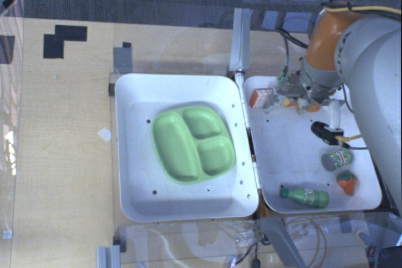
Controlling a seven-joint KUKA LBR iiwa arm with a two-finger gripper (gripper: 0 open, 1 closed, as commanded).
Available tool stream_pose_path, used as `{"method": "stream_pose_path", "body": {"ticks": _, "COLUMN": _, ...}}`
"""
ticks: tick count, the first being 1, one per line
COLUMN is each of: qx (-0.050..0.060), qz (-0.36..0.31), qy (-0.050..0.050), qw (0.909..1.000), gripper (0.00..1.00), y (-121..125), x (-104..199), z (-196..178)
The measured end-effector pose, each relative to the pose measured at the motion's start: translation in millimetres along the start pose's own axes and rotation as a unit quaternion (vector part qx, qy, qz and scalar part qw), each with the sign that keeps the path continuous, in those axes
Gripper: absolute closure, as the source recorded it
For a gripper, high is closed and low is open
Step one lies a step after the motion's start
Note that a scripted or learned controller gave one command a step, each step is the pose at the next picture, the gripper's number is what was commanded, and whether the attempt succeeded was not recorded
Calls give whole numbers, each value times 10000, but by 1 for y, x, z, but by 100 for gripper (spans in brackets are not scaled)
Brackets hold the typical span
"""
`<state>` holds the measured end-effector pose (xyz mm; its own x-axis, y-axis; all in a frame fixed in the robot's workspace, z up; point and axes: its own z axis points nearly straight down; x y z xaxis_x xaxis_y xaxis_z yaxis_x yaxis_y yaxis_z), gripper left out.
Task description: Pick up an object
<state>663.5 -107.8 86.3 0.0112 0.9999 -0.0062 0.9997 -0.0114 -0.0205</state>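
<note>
Two white bins sit on the table (pixel 63 135): a left bin (pixel 135 198) and a right bin (pixel 289 154). One green bottle (pixel 306 197) lies at the near end of the right bin. One red berry (pixel 347 182) and one can (pixel 337 159) sit just behind it. One green tray (pixel 193 142) lies in the left bin. At the far end, the arm (pixel 326 41) bends down near one small box (pixel 260 98). I cannot tell if the jaws are open or shut.

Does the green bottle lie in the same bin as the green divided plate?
No, the green bottle lies in the right-hand bin, while the green divided plate sits in the left-hand bin.
</note>
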Motion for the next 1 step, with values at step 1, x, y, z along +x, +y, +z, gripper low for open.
{"method": "stream_pose_path", "body": {"ticks": 1, "qx": 18, "qz": 531, "qy": -35, "qw": 9986, "gripper": 0, "y": -1, "x": 8, "z": -2}}
